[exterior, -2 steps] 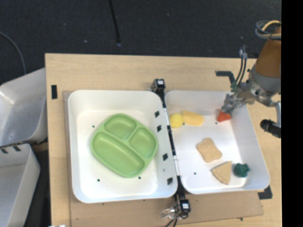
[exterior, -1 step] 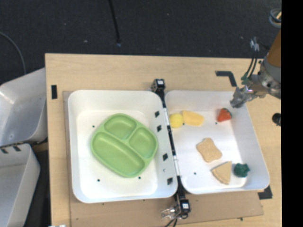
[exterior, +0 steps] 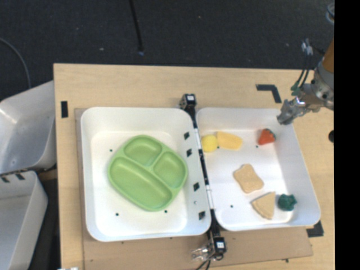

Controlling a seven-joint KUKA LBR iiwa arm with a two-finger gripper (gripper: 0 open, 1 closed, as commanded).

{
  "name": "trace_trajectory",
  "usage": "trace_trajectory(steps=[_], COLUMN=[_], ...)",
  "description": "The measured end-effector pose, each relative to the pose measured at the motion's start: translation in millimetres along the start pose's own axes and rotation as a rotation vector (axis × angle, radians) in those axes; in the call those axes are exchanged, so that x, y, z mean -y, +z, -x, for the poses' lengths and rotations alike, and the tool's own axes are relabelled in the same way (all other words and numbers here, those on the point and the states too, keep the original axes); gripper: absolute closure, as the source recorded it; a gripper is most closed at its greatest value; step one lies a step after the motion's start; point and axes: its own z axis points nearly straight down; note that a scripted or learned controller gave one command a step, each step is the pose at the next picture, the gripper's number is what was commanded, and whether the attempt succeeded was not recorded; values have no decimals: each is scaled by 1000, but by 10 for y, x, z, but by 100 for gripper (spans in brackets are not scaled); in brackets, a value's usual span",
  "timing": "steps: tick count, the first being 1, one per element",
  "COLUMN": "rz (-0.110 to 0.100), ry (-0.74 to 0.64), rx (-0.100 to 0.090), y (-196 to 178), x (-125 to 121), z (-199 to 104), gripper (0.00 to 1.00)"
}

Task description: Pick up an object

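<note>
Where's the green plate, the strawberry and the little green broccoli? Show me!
green plate (exterior: 147, 173), camera view, on the ridge between its compartments.
strawberry (exterior: 266, 136), camera view, middle of its red body.
broccoli (exterior: 287, 202), camera view, on its green top.

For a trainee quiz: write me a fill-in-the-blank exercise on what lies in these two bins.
1. The left bin holds a green ____ with three compartments.
2. The strawberry lies in the ____ bin.
3. The tool is over the right bin's ____ corner, near the strawberry.
4. The broccoli lies beside a wedge of ____.

Missing words: plate; right; top right; bread
</note>
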Motion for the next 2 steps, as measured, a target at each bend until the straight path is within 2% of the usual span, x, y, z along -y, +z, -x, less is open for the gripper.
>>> trace_trajectory(steps=[1,2], rz=[-2,-3], ry=[-4,-3], rx=[-2,-1], y=[-67,47], x=[39,77], z=[-600,-1162], gripper=[100,100])
